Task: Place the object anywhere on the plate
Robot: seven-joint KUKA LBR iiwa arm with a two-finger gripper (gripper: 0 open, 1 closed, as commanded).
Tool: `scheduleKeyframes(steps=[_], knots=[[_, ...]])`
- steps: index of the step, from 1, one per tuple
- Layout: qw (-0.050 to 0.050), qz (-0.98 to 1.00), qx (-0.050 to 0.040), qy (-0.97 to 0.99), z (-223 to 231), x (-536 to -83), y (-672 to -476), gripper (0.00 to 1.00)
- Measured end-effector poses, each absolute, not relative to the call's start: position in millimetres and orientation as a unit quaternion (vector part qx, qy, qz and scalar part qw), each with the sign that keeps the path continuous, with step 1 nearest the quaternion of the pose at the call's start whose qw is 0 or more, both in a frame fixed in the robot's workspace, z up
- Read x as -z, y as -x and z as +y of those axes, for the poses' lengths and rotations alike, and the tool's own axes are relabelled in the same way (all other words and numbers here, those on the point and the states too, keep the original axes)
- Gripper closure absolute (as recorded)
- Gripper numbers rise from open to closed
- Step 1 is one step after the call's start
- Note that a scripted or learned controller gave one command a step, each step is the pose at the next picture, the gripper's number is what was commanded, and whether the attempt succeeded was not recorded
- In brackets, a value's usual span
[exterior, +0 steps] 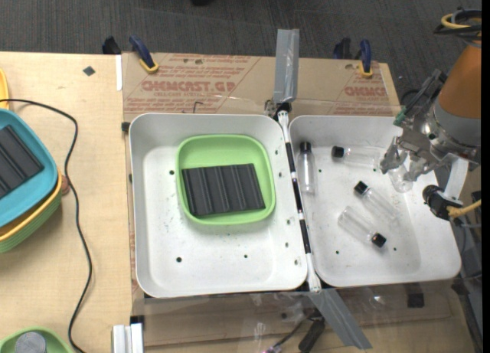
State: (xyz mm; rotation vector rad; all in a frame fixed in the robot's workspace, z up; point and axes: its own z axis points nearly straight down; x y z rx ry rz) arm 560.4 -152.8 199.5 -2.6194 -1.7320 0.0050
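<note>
The end effector hangs over the far right part of the right bin; whether it is released or clenched I cannot tell. Clear vials with black caps lie in this bin, four as far as I can count. The nearest one lies just below and left of the end effector, its long axis running diagonally. One green plate with one dark ribbed mat sits in the left bin, well to the left of the end effector.
</note>
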Motion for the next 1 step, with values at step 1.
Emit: scheduleKeyframes(steps=[1], knots=[[0.001,-0.552,-0.0016,0.834,-152.9,-199.5,-560.4,0.00]])
